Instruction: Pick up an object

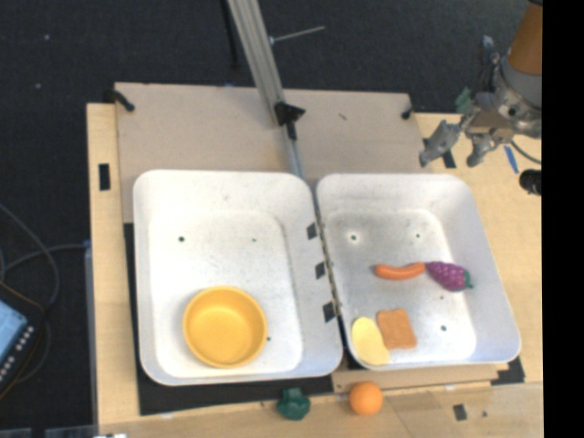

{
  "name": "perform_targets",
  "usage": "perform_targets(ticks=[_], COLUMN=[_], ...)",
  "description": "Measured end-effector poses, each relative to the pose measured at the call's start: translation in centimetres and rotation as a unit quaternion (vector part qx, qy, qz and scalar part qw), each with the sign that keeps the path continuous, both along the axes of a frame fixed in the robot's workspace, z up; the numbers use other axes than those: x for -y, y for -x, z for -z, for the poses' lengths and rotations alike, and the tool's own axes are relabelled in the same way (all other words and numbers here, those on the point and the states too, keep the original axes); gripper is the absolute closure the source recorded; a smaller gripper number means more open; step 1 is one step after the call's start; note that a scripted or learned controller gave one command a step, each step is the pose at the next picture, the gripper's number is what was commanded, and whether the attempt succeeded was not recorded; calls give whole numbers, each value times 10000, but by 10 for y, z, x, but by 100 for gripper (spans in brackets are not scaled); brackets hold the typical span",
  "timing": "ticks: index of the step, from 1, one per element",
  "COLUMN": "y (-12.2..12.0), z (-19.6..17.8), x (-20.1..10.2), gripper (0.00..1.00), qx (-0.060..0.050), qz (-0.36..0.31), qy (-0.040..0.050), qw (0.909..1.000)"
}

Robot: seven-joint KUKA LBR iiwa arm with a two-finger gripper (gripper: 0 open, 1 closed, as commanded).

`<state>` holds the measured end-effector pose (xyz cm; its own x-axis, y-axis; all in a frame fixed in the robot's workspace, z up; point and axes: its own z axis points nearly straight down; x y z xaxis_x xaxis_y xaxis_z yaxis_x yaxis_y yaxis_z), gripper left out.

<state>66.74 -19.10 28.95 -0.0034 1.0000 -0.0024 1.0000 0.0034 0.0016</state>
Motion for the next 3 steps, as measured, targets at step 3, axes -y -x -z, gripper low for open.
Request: perform_targets(ticks=[3], y=[12], z=[117], x=[7], gripper=[0], qx=[-28], qz=[17], qy=[-6], qw=[10000])
